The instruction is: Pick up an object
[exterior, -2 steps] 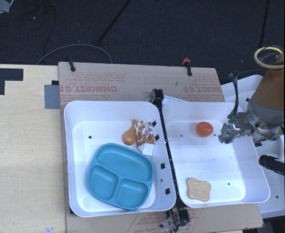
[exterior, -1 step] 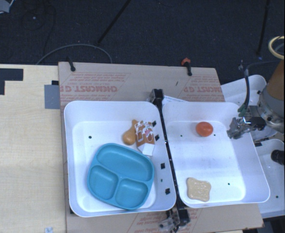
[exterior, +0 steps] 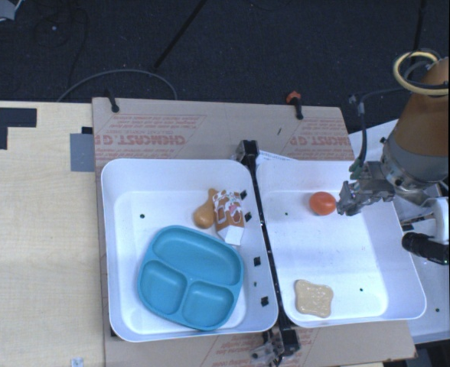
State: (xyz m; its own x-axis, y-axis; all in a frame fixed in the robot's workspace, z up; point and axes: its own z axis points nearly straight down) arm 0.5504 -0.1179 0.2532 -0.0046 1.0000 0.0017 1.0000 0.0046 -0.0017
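where the right bin [exterior: 409, 300] comes nearest the camera, a flat, pale tan piece [exterior: 314, 298] with lobed, uneven edges lies on the smooth white floor, looking like a slice of toast or a soft foam cut-out with a matte face. across the black divider clips, in the left bin [exterior: 118, 205], a blue plate [exterior: 188, 276] with three moulded compartments sits tilted against the near corner, its plastic glossy and its corners rounded. just beyond its far edge, touching or nearly so, rests a brown and white patterned object [exterior: 228, 209] beside a rounded orange-brown lump [exterior: 203, 215], and a small white bit pokes out beneath them; what these are made of i cannot tell. farther back in the right bin lies a small orange-red object [exterior: 323, 202], round and smooth like a tomato or ball, alone on bare plastic near the far wall. the gripper [exterior: 349, 202] hangs just to the right of it, close beside but not around it; its dark metal fingers point toward the round thing, and whether they stand apart or together i cannot tell from this slant. above the gripper rises the grey wrist and the orange band [exterior: 424, 125] of the arm. both bins rest on a brown board [exterior: 179, 132] printed with reversed red lettering, and a pale wooden bench [exterior: 34, 228] stretches off left.
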